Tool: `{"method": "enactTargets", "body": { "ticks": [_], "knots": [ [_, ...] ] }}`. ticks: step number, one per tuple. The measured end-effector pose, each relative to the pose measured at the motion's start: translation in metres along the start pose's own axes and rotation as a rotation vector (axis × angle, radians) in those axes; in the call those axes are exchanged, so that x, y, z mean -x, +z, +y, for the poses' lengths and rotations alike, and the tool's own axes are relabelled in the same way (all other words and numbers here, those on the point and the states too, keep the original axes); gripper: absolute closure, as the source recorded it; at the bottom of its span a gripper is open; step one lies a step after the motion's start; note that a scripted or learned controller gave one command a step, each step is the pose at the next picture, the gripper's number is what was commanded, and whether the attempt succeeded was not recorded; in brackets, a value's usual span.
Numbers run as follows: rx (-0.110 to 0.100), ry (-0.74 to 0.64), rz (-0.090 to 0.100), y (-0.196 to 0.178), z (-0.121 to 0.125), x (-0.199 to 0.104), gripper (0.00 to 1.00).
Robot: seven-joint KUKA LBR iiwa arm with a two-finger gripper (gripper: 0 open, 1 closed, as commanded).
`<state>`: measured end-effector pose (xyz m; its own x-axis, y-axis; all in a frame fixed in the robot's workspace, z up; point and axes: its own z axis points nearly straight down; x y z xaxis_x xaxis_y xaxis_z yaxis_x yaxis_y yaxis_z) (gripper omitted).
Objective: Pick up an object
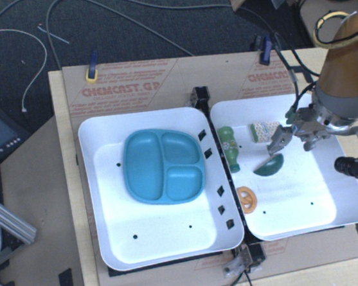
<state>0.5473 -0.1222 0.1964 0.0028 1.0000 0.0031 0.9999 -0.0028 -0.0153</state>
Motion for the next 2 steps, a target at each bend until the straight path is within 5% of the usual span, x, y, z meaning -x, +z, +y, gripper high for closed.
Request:
{"method": "enactTargets", "body": {
  "ticks": [1,2],
  "knots": [
    [0.014,-0.003,-0.002,-0.007,0.003,0.000,0.00],
    [0.007,-0.002,0.000,0.056,0.005,0.001,0.00]
  ]
}}
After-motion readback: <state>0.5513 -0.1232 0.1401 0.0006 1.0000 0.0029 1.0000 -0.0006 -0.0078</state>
